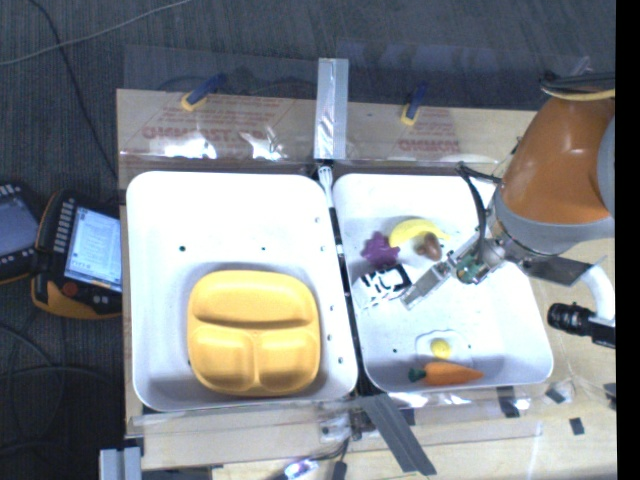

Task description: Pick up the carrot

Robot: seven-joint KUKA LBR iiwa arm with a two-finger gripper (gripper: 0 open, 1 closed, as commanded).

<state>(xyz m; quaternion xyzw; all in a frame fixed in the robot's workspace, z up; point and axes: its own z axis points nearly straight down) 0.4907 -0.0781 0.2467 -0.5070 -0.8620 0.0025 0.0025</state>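
Observation:
The carrot (pixel 452 373), orange with a green top at its left end, lies flat against the near wall of the right bin (pixel 520 318). My gripper (pixel 418 290) hangs over the middle of that bin, up and to the left of the carrot and well apart from it. It sits just right of a black-and-white item (pixel 384 281). Nothing is visibly held in it.
A fried-egg toy (pixel 438 346) lies just above the carrot. A yellow banana (pixel 414 233) and a purple piece (pixel 377 248) sit at the bin's back. A large yellow sectioned tray (pixel 255 330) lies in the left bin (pixel 170 218). A handheld pendant (pixel 75 258) rests left of the bench.

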